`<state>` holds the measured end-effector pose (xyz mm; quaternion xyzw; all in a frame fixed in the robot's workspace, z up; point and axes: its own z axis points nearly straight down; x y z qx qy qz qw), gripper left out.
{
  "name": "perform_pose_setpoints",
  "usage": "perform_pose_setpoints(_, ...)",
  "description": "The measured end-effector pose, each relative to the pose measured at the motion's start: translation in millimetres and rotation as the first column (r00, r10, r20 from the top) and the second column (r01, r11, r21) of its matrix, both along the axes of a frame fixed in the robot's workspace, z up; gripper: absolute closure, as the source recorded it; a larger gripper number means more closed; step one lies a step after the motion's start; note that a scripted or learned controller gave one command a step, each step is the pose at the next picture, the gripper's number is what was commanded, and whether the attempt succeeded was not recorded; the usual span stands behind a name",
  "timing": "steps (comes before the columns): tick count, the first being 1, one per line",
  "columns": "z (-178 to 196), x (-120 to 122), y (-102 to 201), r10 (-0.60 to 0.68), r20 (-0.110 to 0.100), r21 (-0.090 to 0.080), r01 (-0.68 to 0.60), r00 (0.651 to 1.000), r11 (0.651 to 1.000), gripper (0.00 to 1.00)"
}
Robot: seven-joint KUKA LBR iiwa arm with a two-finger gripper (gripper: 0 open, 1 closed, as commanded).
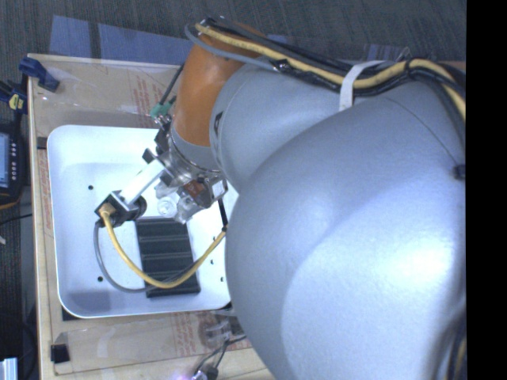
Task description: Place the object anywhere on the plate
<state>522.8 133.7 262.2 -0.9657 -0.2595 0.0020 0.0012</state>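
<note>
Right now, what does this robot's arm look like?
A bulky, smooth grey arm with an orange band above the wrist. Black and yellow cables run along its top, bundled by a white strap. It ends in a small metallic claw.

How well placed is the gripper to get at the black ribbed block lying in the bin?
Probably yes. The gripper hangs close by one end of the black ribbed block in the white bin, and nothing else in the bin stands between them.
</note>
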Motion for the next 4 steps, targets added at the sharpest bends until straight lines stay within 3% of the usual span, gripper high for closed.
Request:
perform_pose_setpoints(1,-1.9,36.1,36.5,-0.089,0.004,-0.001,0.089,0.996,0.996,1.0)
perform_pose_setpoints(2,-8.3,-9.6,-24.7,-0.008,-0.003,0.0,0.008,1.0,1.0,1.0)
perform_pose_setpoints(3,-8.6,-9.9,-24.0,-0.006,-0.005,0.0,0.006,1.0,1.0,0.0)
perform_pose_setpoints(4,37.5,57.7,-3.7,-0.226,0.006,-0.002,0.227,0.974,0.974,0.0)
